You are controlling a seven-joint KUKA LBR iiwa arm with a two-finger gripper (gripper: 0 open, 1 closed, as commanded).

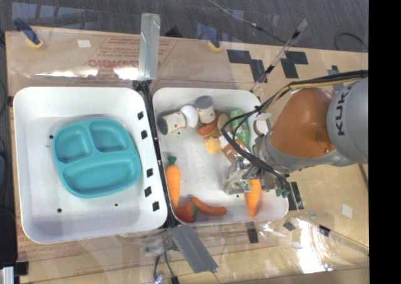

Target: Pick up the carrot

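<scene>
Carrot (253, 196) lies near the front right corner of the right bin (188, 163), its narrow tip pointing at the front wall. You see it touching or just under the claw (240, 182), and the tangle of metal and cable there hides the contact. You cannot tell whether the claw is open, closed or gripping anything.

A second carrot (173, 180), with a green top, lies along the same bin's left wall, well apart from the claw. At its lower end you see a red pepper (185, 212), with a red sausage (210, 207) running from it along the front wall.

The arm (301, 129) reaches in from the right, its orange band over the bin's right rim, with black cables looping across the wrist.

Along the back of the right bin you find a cluster: a dark tin (168, 123) on its side, a white ball (188, 113), a grey can (205, 108), a brown piece (208, 130), a yellow piece (213, 145) and a green item (237, 120) partly under the cables.

In the left bin (37, 214), a teal divided plate (96, 157) sits near the middle.
</scene>
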